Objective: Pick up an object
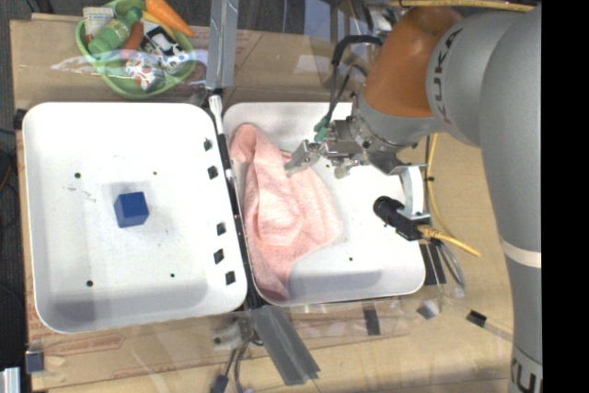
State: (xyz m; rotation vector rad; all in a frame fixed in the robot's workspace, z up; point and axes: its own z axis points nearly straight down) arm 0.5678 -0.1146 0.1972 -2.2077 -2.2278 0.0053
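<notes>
My hand (pixel 308 156) hangs over the right-hand bin (pixel 386 276), right of centre in the frame, its tips at the upper edge of the pink cloth (pixel 276 207). I cannot tell whether it grips anything; the view there is too cluttered. The cloth lies heaped along that bin's left side. A blue cube (pixel 132 208) sits alone in the left bin (pixel 55 143). A green bowl of toys (pixel 138 46) stands at the desk's upper left.

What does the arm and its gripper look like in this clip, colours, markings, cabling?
The arm is a bulky, rounded grey body with an orange band above the wrist and dark lettering on its shell. Black cables loop beside the wrist. The gripper is a small metallic assembly with greenish bits.
</notes>
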